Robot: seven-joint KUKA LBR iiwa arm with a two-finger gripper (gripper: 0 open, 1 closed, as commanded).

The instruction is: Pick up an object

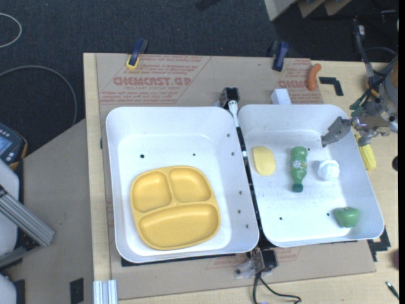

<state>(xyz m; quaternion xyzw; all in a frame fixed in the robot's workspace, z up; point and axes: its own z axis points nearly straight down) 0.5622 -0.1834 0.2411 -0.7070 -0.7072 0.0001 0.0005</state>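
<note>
The right bin holds a pale yellow oval piece, a green bottle lying on its side, a small white cap-like object and a green rounded object near the front right corner. My gripper hangs over the bin's right rear part, just above and right of the white object. Its fingers are spread apart, a grey one pointing left, and nothing sits between them.
The left bin carries a yellow divided plate. Clamps hold the cardboard base at the back. An orange piece lies on the cardboard behind the right bin. Cables trail near the front edge.
</note>
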